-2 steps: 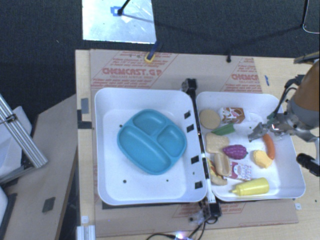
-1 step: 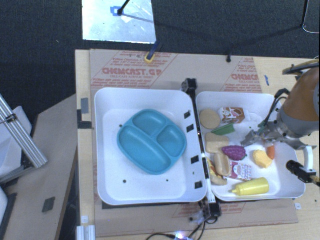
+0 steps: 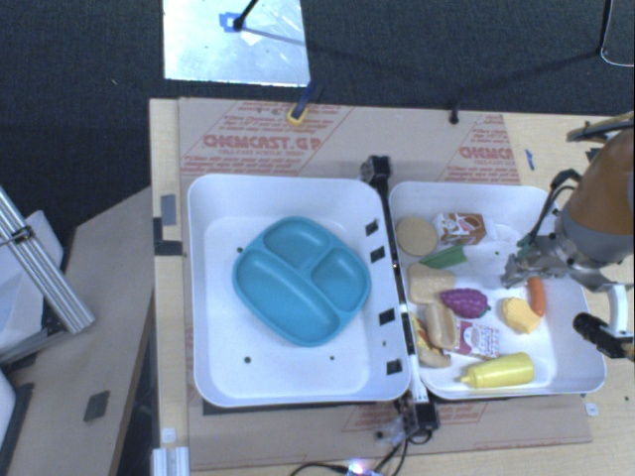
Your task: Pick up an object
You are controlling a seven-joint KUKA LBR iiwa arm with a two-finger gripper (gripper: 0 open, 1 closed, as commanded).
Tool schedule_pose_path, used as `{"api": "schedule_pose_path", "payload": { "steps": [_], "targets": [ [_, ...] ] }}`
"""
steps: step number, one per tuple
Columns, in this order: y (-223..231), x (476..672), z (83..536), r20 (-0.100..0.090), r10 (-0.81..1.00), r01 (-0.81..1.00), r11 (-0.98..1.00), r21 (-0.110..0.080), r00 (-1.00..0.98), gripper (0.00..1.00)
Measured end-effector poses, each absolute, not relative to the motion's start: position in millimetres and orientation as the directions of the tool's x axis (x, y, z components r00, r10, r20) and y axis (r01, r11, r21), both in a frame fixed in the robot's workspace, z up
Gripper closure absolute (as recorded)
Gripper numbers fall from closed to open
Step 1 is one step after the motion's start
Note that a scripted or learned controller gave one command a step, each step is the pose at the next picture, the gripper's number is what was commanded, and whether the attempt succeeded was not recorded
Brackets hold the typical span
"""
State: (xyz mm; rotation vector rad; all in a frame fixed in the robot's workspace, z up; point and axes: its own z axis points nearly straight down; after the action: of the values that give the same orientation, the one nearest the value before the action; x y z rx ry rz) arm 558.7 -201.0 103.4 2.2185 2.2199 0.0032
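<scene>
The right bin [image 3: 496, 202] holds several toy foods: a round tan cookie [image 3: 417, 235], a small carton [image 3: 461, 228], a green vegetable [image 3: 444, 258], a purple grape bunch [image 3: 464, 301], a yellow wedge [image 3: 520, 314], an orange carrot [image 3: 537, 294] and a yellow bottle [image 3: 496, 371]. My gripper [image 3: 519, 267] hangs low over the bin's right-hand part, just above and left of the carrot. Nothing is visibly held in it.
In the left bin [image 3: 213, 296] lies a blue divided plate [image 3: 301, 279]. A black hinge strip [image 3: 389, 266] runs between the bins. More toy food, a bread slice [image 3: 432, 284] and a pink-and-white carton [image 3: 476, 340], crowds the right bin's left side. The arm's body [image 3: 600, 206] overhangs the right bin's far right edge.
</scene>
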Motion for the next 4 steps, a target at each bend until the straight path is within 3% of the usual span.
{"api": "schedule_pose_path", "payload": {
  "steps": [1,2,3,4],
  "targets": [
    [-205,556.6,147,-0.001,1.000,1.000,0.000,0.004,0.000,1.00],
    [-203,567.8,202,-0.002,1.000,1.000,0.004,0.005,-0.004,1.00],
    [-204,569.0,226,-0.001,1.000,1.000,0.004,0.005,-0.004,1.00],
    [-161,554.2,231,0.001,1.000,1.000,0.007,0.001,-0.007,1.00]
  ]
}}
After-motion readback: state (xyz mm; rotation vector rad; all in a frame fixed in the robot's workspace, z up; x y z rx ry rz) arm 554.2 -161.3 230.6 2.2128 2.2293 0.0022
